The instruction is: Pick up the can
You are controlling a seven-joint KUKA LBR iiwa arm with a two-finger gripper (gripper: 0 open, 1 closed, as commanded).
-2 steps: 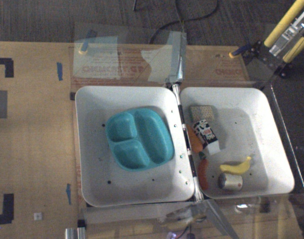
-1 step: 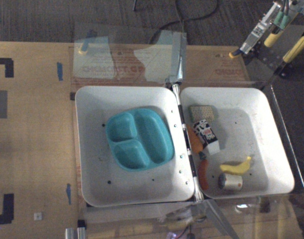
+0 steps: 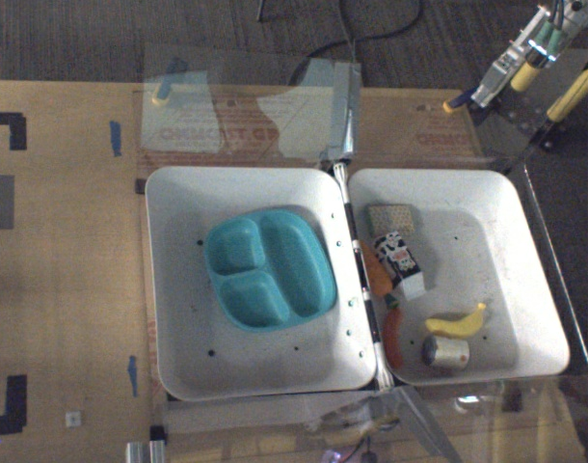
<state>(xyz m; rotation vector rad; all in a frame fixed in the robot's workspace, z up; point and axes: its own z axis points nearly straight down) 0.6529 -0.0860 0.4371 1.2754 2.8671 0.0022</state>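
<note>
Can is lying on its side at the bottom of the right bin, lower right of frame, metal end facing the camera. Nothing is touching it from above. Banana sits just above it, touching or nearly so. A red-orange elongated item lies just left of the can, along the bin's left wall.

Going up that left wall: an orange item, then a small carton with a black-and-white cow print tilted diagonally, then a tan sponge-like square at the top.

Left bin holds a teal three-compartment plate, roughly centred, rotated a bit.

Beyond the bins: clear plastic sheets over the cardboard bench top, blue tape marks at left, and a black cable looping on the floor at the top.

Gripper is at the upper right of frame, well apart from the can and outside both bins, over the bench's far right corner. Too small and blurred there: finger state cannot be told. Nothing visibly held.
</note>
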